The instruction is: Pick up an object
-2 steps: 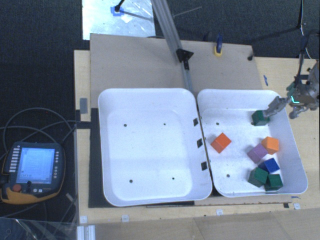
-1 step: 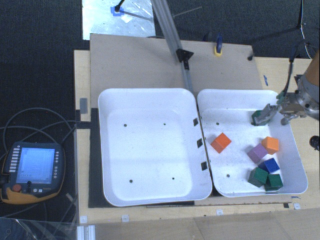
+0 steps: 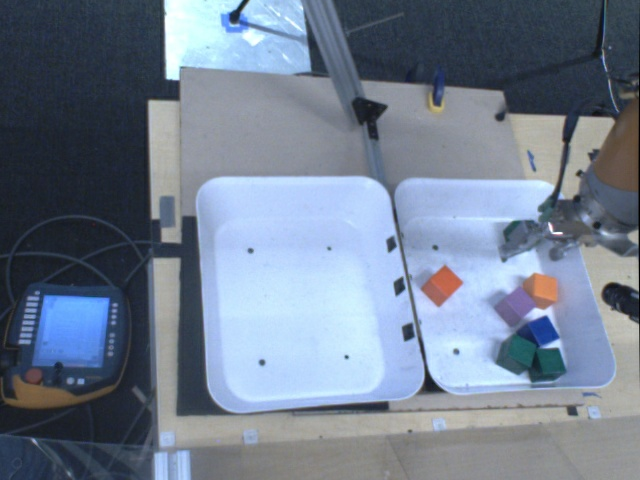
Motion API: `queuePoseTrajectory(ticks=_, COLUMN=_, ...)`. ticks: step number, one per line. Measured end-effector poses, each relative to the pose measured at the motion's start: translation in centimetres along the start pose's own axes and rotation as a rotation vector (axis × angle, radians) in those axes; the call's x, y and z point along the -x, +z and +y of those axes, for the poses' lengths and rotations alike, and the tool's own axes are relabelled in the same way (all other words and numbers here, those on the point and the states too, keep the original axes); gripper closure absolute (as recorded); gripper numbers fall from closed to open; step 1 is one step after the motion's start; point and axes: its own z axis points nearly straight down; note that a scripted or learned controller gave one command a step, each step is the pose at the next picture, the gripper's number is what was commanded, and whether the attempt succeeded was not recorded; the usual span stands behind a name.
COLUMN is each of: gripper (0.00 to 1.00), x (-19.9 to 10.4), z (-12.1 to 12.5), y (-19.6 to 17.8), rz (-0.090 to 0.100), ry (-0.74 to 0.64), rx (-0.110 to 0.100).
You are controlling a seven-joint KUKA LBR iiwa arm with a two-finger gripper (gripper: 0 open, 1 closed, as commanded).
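Observation:
Several small blocks lie in the right bin [image 3: 470,378]. An orange block [image 3: 442,285] sits alone near the bin's left side. At the lower right cluster a second orange block [image 3: 541,289], a purple block [image 3: 515,306], a blue block [image 3: 541,330] and two green blocks [image 3: 518,351] [image 3: 547,365]. My gripper [image 3: 532,242] hangs over the right bin's upper right part, just above the cluster and a short way from the second orange block. I see no block clearly held in it.
The left bin [image 3: 300,193] stands beside the right one, with black clips [image 3: 399,286] along the shared edge. A slanted metal pole [image 3: 340,53] crosses the back of the bench. A teach pendant [image 3: 65,343] lies off the bench at left.

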Motion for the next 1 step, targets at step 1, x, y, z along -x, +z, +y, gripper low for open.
queuePoseTrajectory(ticks=1, gripper=0.0, x=0.37, z=-0.48, y=4.35, rz=0.0, ry=0.0, rx=-0.001)
